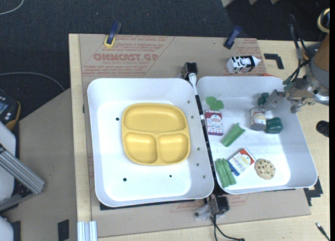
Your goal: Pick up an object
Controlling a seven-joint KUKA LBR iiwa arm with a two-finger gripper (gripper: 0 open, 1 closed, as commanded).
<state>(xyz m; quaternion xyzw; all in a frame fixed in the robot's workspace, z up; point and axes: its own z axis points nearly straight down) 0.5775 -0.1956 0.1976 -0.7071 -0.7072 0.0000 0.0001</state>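
Crowding the fingers (273, 100): tin can (257, 118) touching green cup (274, 125).

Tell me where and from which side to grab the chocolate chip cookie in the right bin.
Take the cookie across its round edge, coming straight down from above. It lies flat on the floor of the right bin, so only its rim offers opposing sides. Set the fingers along the line that runs toward the camera: the small carton lies close on its left, while its near and far sides look free.
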